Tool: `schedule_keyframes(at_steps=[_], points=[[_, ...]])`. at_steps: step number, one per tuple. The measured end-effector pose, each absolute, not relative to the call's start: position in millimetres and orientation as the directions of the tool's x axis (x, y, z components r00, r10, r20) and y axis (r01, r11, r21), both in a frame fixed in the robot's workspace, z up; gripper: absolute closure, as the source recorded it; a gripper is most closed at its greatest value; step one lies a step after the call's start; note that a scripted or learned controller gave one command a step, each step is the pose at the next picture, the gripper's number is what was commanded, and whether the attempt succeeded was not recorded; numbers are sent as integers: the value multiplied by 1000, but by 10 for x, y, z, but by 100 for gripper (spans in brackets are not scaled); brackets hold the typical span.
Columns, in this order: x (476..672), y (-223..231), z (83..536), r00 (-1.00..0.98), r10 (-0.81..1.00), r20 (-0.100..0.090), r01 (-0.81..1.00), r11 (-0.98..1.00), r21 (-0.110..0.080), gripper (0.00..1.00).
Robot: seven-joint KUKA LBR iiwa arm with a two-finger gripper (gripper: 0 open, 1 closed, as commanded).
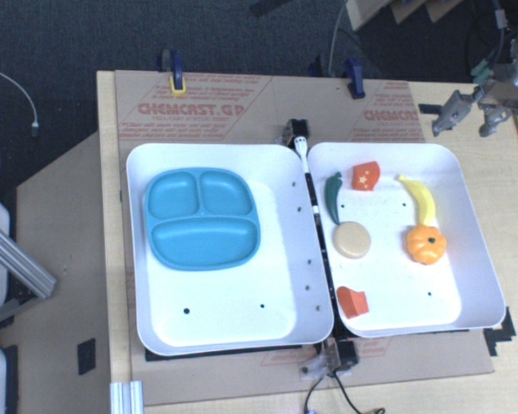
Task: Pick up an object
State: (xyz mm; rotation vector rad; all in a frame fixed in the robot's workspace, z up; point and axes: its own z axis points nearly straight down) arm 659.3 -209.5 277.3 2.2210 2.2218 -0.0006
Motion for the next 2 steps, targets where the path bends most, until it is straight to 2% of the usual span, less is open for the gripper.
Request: schedule_keyframes(at_steps=[1, 2], points=[[6544, -2149, 2328, 0, 1000, 0, 1000, 0, -3, 0], [6617, -2082, 1761, -2, 1000, 1, 1000, 2, -5, 0]])
